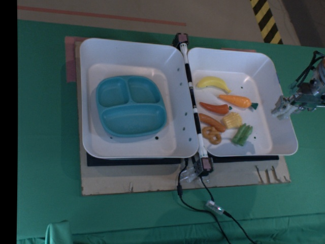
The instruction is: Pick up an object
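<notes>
The right bin [269, 75] holds several toy foods: a yellow banana [213, 83], an orange carrot [237, 101], a red chili pepper [215, 108], a brown sausage [211, 121], a corn piece [232, 119], a pretzel [212, 135] and green beans [242, 134]. My gripper [282, 109] hangs at the right rim of that bin, to the right of the carrot. Its fingers look parted, and nothing sits between them.
The left bin [91, 60] holds a blue divided plate [131, 105]. A divider bar [191, 93] with clamps runs between the bins. Cables [213, 205] trail over the green cloth in front. Cardboard lies under both bins.
</notes>
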You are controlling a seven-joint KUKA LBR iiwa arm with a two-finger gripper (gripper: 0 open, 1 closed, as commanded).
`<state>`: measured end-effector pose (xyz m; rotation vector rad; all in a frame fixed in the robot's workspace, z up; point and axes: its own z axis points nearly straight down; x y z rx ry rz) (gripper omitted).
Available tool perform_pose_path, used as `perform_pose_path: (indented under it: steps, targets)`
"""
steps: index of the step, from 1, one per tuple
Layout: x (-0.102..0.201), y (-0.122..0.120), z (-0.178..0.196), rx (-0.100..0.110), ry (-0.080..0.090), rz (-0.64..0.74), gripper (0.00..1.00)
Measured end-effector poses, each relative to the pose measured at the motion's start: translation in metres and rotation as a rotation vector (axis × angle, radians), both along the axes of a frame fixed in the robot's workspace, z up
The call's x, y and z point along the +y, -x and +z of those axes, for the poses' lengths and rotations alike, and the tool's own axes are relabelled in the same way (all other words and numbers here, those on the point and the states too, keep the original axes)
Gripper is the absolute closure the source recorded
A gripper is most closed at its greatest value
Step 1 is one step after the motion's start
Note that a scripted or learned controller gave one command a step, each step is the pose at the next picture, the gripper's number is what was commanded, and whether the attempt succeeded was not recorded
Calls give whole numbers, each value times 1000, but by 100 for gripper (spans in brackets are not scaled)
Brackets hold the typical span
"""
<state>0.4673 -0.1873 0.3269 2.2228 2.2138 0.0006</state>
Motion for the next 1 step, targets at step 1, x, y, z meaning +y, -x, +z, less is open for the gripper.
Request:
perform_pose_path:
  steps: [1]
  targets:
    - [0,-5,-19,1,0,0,100]
